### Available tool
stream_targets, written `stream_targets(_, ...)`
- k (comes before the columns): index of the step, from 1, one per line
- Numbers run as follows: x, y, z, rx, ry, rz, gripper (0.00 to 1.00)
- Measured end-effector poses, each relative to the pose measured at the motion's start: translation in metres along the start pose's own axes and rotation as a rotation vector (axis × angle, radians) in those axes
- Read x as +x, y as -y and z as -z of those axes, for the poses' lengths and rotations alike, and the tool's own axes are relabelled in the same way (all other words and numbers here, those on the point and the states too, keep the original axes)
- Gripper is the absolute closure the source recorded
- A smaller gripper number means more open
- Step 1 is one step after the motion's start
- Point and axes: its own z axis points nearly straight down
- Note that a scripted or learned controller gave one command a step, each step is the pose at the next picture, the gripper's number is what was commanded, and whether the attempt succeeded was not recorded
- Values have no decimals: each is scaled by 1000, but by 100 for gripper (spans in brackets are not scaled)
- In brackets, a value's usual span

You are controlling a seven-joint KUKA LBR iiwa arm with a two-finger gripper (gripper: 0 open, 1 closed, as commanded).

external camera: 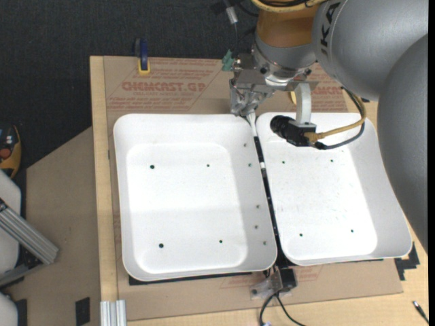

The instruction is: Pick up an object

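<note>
The claw [245,107] hangs tip down at the far edge of the bench, over the seam where the left bin [122,182] meets the right bin [380,182]; whether it is spread or pressed together cannot be told. Just right of it, a black fitting [289,129] on a cable hangs over the right bin's far left corner, apparently part of the arm. Where the object lies, I cannot tell, so its weight, stiffness and best gripping place cannot be judged.

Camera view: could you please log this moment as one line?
end effector: above far seam | left bin | right bin | grasp: not seen
</note>
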Motion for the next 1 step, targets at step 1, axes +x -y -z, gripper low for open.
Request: stream_targets(1, -23, 33, 26, -3, 1, -8, 100)
